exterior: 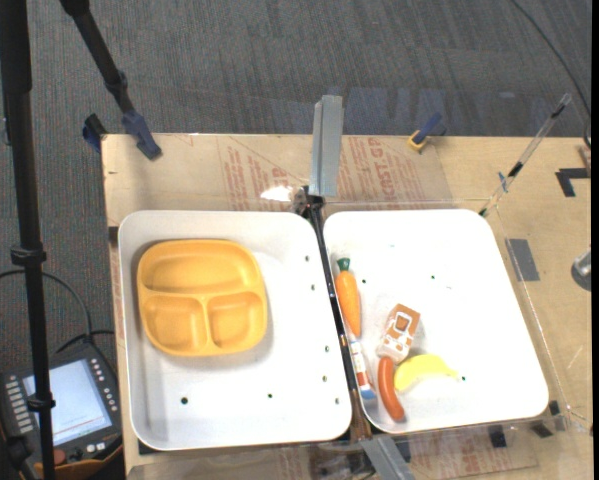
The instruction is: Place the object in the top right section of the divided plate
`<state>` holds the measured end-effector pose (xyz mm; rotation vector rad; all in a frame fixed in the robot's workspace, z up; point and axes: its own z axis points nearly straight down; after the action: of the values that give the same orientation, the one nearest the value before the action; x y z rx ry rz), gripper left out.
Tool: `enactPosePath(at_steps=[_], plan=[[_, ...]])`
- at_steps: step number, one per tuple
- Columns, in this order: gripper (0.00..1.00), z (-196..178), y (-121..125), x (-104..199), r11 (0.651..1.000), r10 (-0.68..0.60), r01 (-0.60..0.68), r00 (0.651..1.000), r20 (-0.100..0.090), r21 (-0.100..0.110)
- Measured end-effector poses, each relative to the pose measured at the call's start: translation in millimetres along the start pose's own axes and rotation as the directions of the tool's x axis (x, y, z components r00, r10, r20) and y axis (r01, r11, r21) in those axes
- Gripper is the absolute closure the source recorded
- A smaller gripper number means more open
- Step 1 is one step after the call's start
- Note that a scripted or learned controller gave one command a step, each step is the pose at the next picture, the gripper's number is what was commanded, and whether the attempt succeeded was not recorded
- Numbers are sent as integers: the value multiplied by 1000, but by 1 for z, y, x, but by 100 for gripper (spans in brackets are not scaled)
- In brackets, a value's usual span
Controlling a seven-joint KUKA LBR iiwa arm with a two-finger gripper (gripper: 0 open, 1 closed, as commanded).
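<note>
So nothing's really started yet: the divided plate [203, 297] sits in the left bin [159, 408] with no food on it, while carrot [349, 301], banana [425, 370] and sausage [390, 389] lie in the right bin [459, 258]. Claw state? Can't tell.

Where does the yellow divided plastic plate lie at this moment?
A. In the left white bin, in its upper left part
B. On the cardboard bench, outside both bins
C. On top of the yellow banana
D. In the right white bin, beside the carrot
A: the yellow divided plastic plate rests inside the left white bin, while the orange toy carrot and the yellow toy banana lie in the right white bin.
</note>
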<state>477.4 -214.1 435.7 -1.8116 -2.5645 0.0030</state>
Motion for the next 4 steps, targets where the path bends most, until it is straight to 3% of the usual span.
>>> enactPosePath(at_steps=[1,2,3,4], plan=[[100,4,50,140,988,-156,156,988,0,1],[100,58,105,157,992,-124,124,992,-1,2],[100,100,126,243,995,-99,99,995,-1,4],[100,0,121,232,940,-341,341,940,1,1]])
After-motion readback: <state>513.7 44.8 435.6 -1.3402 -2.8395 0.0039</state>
